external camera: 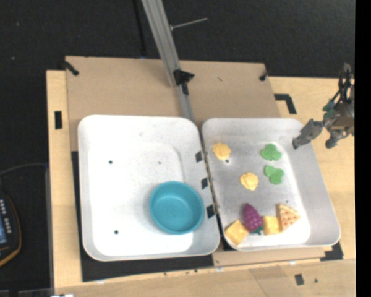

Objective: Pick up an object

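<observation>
The right bin (309, 184) holds several toy foods. Two yellow pieces (221, 151) (249, 180) lie in its left half, and two green pieces (271, 153) (274, 174) lie right of them. Along its front edge sit a yellow block (236, 232), purple grapes (251, 217), a small yellow piece (271, 224) and a pizza slice (287, 216). My gripper (313, 141) hovers over the bin's far right corner, open, with nothing between its fingers. It stands well to the right of the upper green piece.
A blue bowl (176, 206) sits in the left bin (111, 166) near its front right. A slanted metal pole (167, 48) rises behind the bins. A handheld controller (0, 228) lies at the far left.
</observation>
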Robot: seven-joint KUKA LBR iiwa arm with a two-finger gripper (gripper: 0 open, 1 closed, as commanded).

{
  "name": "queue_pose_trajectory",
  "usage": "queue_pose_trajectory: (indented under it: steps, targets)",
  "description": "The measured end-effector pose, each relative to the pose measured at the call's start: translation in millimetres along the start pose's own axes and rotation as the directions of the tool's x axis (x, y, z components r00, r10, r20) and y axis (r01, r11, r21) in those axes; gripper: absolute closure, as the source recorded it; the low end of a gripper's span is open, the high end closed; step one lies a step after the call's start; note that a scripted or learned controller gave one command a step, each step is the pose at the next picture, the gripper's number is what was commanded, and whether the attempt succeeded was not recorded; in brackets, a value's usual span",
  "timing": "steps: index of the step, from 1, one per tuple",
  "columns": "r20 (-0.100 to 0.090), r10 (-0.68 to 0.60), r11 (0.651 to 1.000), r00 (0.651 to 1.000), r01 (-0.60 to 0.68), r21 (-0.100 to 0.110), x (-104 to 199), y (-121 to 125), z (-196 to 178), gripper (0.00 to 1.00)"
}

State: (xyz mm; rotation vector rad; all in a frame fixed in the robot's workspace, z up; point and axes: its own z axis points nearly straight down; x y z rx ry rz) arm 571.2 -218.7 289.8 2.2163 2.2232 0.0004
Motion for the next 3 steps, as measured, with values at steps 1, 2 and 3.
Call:
queue_pose_trajectory:
  steps: [1,2,3]
  targets:
    - [0.000,0.000,1.000,1.000,0.000,0.000,0.0,0.0,0.0,0.00]
    - [0.000,0.003,1.000,1.000,-0.003,0.005,-1.8,-7.9,45.2,0.00]
    - [-0.001,0.004,1.000,1.000,-0.004,0.006,-1.6,-3.8,107.4,0.00]
